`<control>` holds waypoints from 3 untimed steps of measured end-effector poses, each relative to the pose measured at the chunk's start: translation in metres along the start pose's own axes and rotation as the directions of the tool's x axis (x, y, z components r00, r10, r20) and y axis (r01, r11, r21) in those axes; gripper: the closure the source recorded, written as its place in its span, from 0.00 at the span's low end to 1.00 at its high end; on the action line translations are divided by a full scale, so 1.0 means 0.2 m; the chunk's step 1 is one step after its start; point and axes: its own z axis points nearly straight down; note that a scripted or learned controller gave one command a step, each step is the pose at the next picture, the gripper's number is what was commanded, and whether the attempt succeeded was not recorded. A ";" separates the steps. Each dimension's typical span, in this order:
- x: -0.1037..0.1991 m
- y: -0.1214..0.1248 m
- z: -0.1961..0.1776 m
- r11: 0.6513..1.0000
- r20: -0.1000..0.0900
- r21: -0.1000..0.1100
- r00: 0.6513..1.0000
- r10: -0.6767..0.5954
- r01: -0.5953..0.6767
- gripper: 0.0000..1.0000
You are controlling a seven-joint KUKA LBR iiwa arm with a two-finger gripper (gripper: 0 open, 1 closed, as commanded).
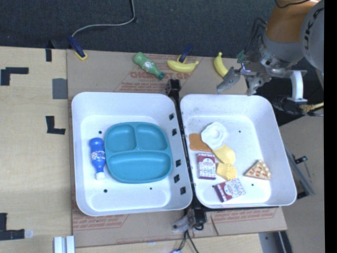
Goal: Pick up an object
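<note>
I see my two-finger gripper (241, 83) hanging above the back rim of the right shallow white bin (276, 136), fingers spread apart with nothing between them. Down in that bin lie a white fried-egg toy (214, 134), yellow cheese pieces (225, 162) and a triangular pizza slice (257, 170), well apart from the gripper.

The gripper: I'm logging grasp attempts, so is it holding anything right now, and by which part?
Nothing is held. The gripper hangs open above the far edge of the right bin, with nothing between its fingers.
</note>
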 end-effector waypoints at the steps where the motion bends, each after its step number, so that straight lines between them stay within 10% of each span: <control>1: -0.04 -0.27 0.41 1.000 -0.001 0.004 1.000 0.001 -0.001 0.00; 3: -0.11 -0.58 0.95 1.000 0.000 -0.007 1.000 0.000 0.000 0.00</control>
